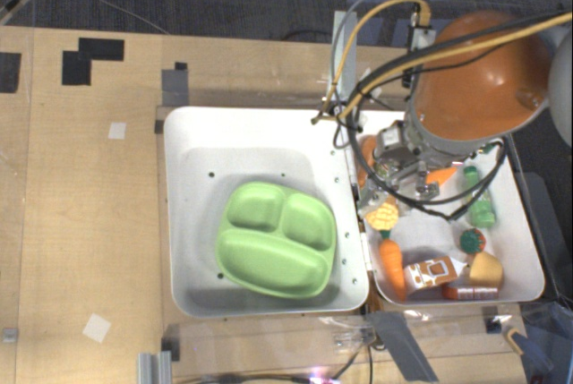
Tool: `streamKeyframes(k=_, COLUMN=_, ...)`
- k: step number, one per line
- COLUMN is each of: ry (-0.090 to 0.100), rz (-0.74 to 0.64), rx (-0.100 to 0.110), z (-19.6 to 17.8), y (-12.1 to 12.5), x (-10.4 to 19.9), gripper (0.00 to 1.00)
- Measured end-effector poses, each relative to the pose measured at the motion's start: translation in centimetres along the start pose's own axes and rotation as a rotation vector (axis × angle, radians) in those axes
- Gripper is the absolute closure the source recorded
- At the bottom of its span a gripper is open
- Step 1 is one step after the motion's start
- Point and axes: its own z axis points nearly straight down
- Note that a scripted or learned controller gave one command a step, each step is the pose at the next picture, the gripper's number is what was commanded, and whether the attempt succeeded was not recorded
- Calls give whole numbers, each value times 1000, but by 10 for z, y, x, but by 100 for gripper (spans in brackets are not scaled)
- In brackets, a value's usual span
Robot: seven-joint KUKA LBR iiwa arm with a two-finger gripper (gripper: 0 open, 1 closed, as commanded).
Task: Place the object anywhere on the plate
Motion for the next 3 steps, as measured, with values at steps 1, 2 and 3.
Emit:
streamKeyframes(k=1, ry=0, rz=100, rx=1, z=-49, y=49, x=-57, gripper=100)
streamKeyframes(k=2, ry=1, rz=436, rx=-4, z=1, y=26, x=-90, gripper=100)
streamKeyframes(k=3, ry=1, rz=436, rx=-3, z=0, y=26, x=-90, gripper=0)
